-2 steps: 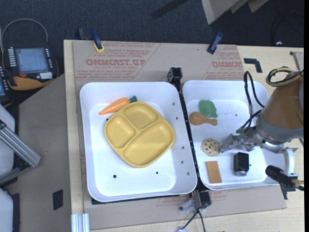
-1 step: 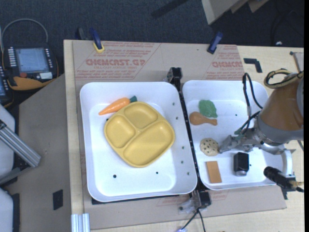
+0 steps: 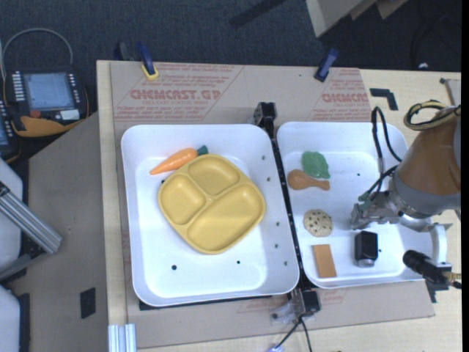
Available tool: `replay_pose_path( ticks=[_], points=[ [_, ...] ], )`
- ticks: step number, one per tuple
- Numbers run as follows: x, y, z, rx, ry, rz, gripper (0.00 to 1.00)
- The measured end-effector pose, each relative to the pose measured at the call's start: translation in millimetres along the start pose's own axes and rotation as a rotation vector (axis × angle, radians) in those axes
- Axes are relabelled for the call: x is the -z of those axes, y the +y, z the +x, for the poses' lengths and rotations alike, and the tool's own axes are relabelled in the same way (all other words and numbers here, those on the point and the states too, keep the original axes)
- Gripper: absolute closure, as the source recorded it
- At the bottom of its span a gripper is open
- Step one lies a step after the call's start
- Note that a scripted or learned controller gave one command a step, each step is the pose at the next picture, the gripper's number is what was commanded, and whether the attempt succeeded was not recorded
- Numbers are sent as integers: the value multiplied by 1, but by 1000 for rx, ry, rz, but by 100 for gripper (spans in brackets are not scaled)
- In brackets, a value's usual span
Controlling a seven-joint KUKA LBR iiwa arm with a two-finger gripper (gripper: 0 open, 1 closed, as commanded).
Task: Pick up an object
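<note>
At the frame's right, our tool (image 3: pixel 364 246) hangs low in the right bin (image 3: pixel 344 136), its fingers' state not discernible, above a cookie (image 3: pixel 318 223), a tan block (image 3: pixel 323 260), a drumstick (image 3: pixel 307 181) and a green piece (image 3: pixel 316 165), loose pickable targets, the grey arm (image 3: pixel 429 178) bent over the rim.

The floor (image 3: pixel 183 20) is dark blue-grey carpet, visible along the 12 o'clock edge and down the 9 o'clock side. The bench (image 3: pixel 117 196) has a pale wood top, covered by a brown cardboard sheet (image 3: pixel 220 86) bearing red print. Two clamps hold the sheet at 12 o'clock: one blue and yellow (image 3: pixel 146 61), one blue (image 3: pixel 326 63). A handheld control pad (image 3: pixel 45 97) with a lit screen and looped cable lies at 9 to 10 o'clock. An aluminium rail (image 3: pixel 29 218) sits at 8 o'clock. Lighting is even and diffuse.
</note>
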State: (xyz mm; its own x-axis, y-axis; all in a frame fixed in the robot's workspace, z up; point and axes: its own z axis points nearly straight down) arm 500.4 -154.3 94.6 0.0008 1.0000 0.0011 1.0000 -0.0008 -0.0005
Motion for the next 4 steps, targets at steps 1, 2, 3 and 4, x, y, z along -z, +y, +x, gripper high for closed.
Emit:
replay_pose_path(
  ticks=[1,2,3,4],
  points=[
    [43,5,-2,2,-3,-4,100],
    [93,16,-1,3,-4,-6,100],
    [157,16,0,2,-5,-10,100],
    [160,43,49,6,-2,-4,100]
  ],
)
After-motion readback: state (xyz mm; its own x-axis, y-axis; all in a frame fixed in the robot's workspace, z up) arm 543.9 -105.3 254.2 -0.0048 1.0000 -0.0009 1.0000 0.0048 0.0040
